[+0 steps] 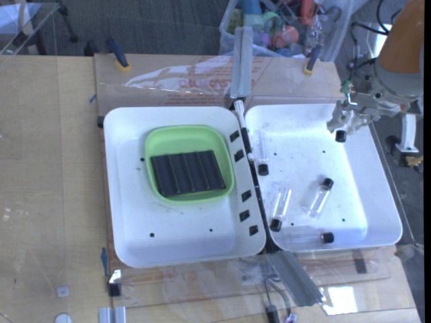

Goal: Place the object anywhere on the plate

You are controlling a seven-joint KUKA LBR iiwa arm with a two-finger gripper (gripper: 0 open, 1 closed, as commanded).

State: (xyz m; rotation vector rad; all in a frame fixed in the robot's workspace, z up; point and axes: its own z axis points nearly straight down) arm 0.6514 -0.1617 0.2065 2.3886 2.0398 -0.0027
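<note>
A green square plate (158, 143) sits in the left bin (128, 214). A dark ridged rectangular block (187, 172) lies flat on the plate. Several clear vials with black caps lie in the right bin (377, 200): one (316, 197) near the middle, one (279, 206) left of it, one (306, 235) along the front wall. Another vial (258, 161) lies by the divider. My gripper (341, 125) hangs over the back right part of the right bin, well above the vials and apart from them. I see nothing held in it.
A grey divider rail (242, 140) with black clips runs between the bins. A clear tub of colourful items (283, 9) stands behind the bins. The arm's orange band (404, 36) and cables are at the far right.
</note>
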